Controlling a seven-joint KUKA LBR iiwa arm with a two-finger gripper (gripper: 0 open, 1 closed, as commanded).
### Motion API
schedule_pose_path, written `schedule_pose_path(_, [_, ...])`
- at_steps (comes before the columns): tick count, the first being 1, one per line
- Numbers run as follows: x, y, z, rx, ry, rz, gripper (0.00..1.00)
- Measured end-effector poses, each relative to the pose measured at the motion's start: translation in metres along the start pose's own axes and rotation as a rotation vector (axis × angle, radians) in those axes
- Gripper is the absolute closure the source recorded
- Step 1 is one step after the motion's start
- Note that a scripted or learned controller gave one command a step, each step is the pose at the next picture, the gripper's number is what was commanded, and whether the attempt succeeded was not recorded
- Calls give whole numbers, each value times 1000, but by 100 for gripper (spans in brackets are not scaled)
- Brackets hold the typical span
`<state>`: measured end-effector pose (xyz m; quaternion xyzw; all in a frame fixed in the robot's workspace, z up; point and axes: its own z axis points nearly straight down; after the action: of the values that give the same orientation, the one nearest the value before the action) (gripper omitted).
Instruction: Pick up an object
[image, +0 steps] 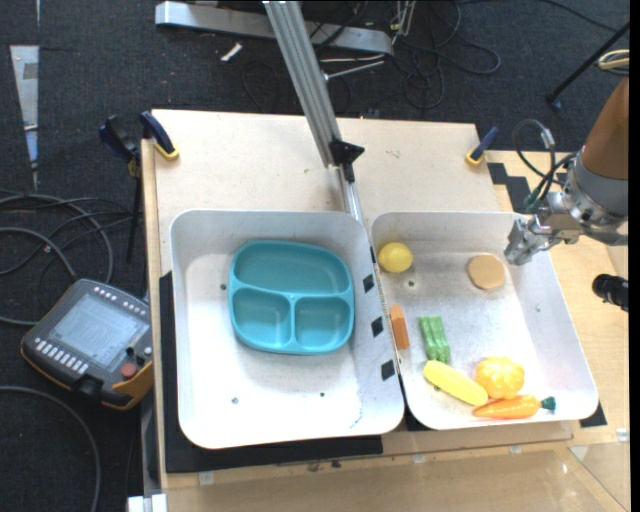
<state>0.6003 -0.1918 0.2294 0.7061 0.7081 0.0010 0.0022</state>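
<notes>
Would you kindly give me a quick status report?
Gripper over right bin's far edge. Tan disc nearest, untouched. Nothing between them.

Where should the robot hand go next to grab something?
Probably a short way left and down onto the tan round piece. The gripper hangs at the right bin's far right edge with nothing in it, and that piece is nearest, lying apart from the other food.

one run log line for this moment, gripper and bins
gripper: over right white bin's far right rim, beside round tan disc | held: nothing seen | left white bin: teal divided plastic tray
</notes>
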Motion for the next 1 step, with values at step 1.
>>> schedule_pose_path(1, [54, -18, 8, 6, 3, -4, 100])
